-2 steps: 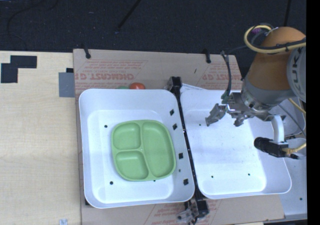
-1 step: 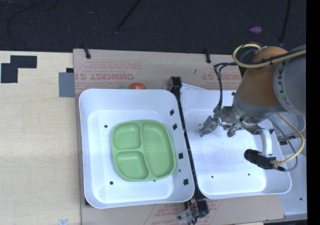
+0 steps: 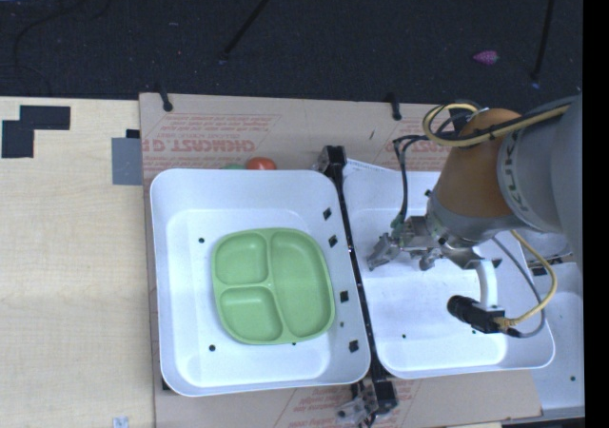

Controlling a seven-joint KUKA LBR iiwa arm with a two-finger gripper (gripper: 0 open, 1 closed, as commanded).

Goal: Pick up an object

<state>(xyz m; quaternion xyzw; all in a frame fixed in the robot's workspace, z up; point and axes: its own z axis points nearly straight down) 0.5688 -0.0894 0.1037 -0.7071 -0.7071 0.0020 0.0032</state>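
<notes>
The arm [image 3: 495, 179] reaches in from the right over the right bin [image 3: 457, 359], and its bulk hides that bin's far right corner. The gripper [image 3: 404, 247] hangs low over the right bin's upper left part, near the divider; its metal tip is a small, blurred tangle, so I cannot tell how far the jaws stand apart or whether anything sits between them. Two white bins lie side by side on the tabletop. The left bin [image 3: 181, 359] holds one green divided plate [image 3: 273, 284] with three compartments. One small red-orange object [image 3: 260, 165] peeks out behind the left bin's far rim, mostly hidden.
</notes>
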